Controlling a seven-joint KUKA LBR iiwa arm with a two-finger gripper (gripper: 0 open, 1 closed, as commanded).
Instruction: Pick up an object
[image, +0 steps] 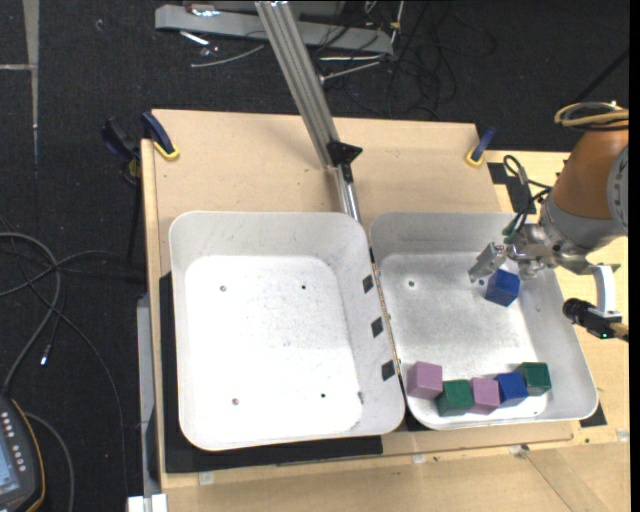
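Blue block (503, 288) sits pinched in the gripper (505, 272) — we think it may slip, w/ a thin grip.

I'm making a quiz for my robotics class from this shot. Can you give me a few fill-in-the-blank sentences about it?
1. The gripper hangs over the ____ bin.
2. The block just below the gripper, the blue block, is coloured ____.
3. The row of blocks along that bin's near edge numbers ____.
4. The arm's band is ____.

Missing words: right; blue; five; orange
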